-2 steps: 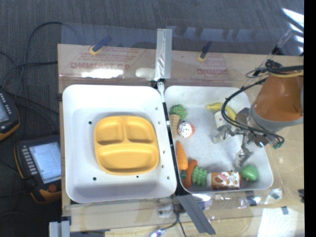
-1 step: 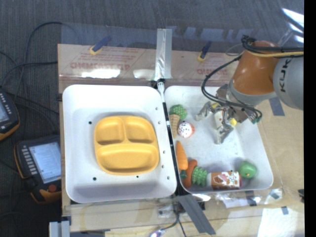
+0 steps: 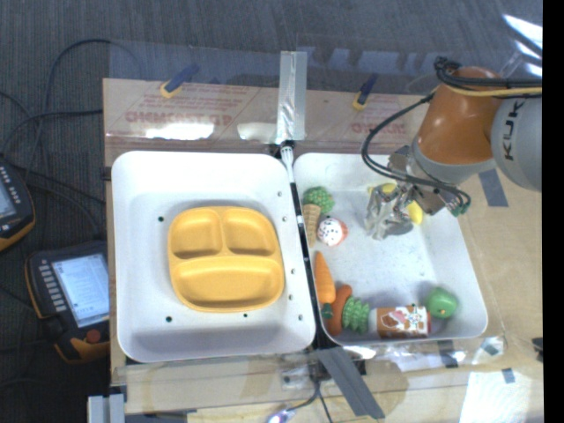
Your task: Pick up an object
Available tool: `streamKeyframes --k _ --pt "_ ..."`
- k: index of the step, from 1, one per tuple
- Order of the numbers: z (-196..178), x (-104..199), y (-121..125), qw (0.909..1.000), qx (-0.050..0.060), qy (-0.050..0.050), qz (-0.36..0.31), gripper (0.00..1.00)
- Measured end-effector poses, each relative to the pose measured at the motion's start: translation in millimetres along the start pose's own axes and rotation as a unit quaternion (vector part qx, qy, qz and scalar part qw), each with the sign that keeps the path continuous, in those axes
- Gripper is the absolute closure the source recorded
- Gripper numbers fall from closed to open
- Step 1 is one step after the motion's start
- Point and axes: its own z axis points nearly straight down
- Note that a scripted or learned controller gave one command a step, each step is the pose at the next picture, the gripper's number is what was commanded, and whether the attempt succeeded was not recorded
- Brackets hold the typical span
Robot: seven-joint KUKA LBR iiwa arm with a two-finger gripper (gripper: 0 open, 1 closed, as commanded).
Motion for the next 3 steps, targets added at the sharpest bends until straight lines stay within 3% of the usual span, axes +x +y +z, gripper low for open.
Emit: streamKeyframes --k 1,3 --pt "-138 -32 41 0.9982 -0.005 0.005 -0.060 1.00" --pt "-157 -36 42 0.9982 -0.006 -0.001 -0.059 1.00"
